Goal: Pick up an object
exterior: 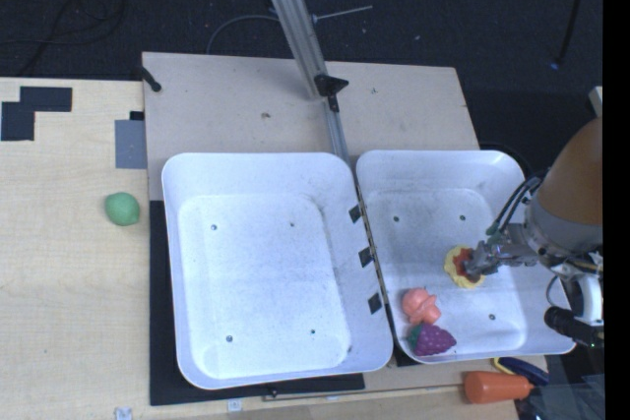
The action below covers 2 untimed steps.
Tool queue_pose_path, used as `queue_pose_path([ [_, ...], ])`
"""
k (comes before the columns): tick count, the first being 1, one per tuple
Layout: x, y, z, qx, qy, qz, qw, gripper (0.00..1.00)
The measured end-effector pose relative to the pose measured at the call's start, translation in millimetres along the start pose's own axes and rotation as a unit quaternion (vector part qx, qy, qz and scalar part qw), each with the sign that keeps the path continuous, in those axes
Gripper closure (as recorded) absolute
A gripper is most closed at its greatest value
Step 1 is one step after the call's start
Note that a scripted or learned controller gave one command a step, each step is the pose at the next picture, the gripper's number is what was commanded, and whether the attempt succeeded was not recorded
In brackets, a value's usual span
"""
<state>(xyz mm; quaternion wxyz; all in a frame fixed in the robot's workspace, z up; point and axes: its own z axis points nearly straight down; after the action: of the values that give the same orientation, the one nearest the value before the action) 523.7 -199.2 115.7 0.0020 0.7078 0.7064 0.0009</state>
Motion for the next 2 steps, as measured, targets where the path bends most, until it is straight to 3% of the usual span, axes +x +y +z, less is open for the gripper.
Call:
queue_pose_path([
  [2,0,4,-89,0.0,0.0,-0.001,1.0,1.0],
])
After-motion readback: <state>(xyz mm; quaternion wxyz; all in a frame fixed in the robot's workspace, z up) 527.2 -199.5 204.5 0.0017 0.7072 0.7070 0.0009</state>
